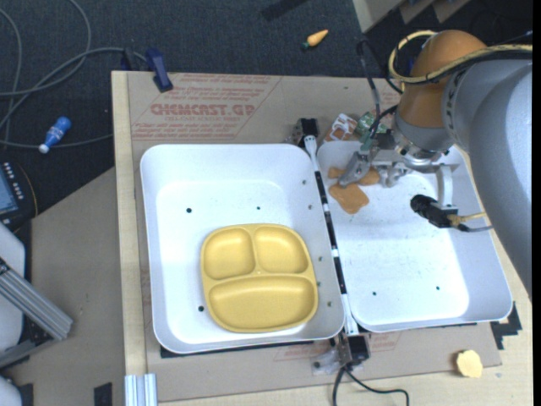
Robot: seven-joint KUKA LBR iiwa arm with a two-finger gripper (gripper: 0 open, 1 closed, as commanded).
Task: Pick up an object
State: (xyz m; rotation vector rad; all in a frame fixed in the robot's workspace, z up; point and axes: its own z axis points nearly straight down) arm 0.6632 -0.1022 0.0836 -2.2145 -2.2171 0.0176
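**Figure. Pick attempt at the approach stage.** The likeliest target, a flat orange-brown piece (350,197), lies on the floor of the right bin (406,269), in its far-left corner and just beside the wall shared with the left bin (177,193). It rests flat on the bin floor and is not lifted. The gripper (369,174) hangs low over the far side of this piece, at or very close to its far edge. Contact cannot be confirmed at this resolution, nor can it be told whether the gripper is spread or closed. No object is seen in its grasp.

Judged from this, the arm is placed over the piece, while the closing on it and the lift are not yet done, so the task is at most half way.

A small crumpled white-and-brown scrap (342,128) sits at the far rim of the right bin, near the gripper. A yellow divided plate (258,277) lies in the near half of the left bin, well apart from the arm. Both bins rest on a cardboard sheet (211,100). A yellow lump (467,363) lies outside the bins at the near right.
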